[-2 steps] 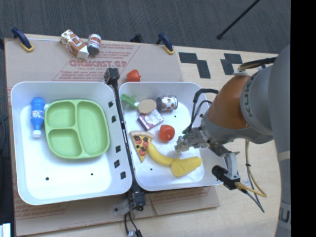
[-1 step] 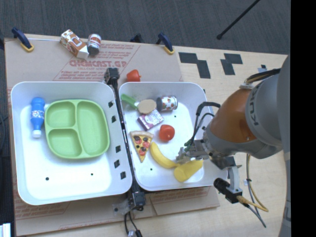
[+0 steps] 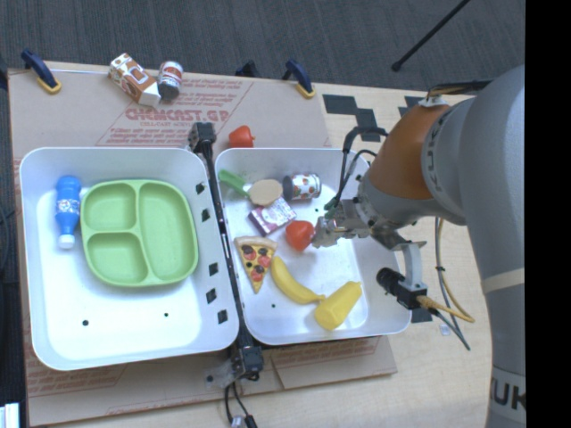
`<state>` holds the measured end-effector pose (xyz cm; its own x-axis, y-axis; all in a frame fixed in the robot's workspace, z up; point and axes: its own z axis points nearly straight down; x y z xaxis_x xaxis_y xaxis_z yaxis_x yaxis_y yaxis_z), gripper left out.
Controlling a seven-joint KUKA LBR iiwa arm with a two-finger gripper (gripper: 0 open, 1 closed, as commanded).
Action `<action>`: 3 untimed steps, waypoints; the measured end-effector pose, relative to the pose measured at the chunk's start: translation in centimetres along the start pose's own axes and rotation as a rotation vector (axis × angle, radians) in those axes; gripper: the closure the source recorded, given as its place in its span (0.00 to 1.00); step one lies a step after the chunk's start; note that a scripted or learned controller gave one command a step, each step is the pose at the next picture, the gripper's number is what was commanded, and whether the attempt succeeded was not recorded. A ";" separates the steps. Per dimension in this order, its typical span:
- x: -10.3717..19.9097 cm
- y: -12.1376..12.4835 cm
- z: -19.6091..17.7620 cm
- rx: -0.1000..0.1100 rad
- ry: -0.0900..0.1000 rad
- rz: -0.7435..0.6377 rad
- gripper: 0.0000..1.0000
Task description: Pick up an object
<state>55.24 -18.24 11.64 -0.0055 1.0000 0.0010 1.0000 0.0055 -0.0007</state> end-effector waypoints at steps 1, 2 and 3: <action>-2.8 -1.4 1.7 0.003 0.001 0.002 1.00; -2.8 -2.8 2.5 0.003 0.000 -0.001 1.00; -2.8 -4.5 2.5 0.003 0.000 -0.002 1.00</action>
<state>50.78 -21.04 9.16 -0.0077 1.0000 0.0009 1.0000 0.0077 -0.0042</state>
